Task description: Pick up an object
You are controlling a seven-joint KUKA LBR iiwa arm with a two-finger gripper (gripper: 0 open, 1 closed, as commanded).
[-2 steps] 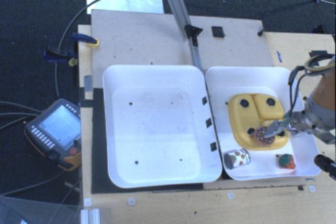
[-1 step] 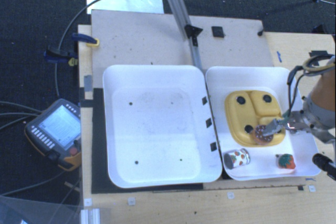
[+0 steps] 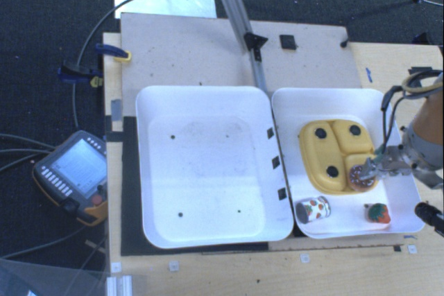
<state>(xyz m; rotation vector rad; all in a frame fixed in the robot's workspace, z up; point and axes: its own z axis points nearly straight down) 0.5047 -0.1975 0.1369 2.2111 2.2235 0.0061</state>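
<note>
The right bin (image 3: 291,114) holds a large yellow moulded piece (image 3: 333,149) with three black dots. At its lower right edge lies a small brown round object (image 3: 360,178). My gripper (image 3: 372,167) reaches in from the right and sits right at that brown object, touching or just above it. A small patterned can (image 3: 313,209) lies on its side near the bin's front edge. A red and green strawberry-like toy (image 3: 378,213) rests in the front right corner.
The left bin (image 3: 149,149) stands beside the right one. A grey pole (image 3: 232,3) slants across the board behind the bins. A teach pendant (image 3: 73,173) lies off the bench's left side, with cables around it.
</note>
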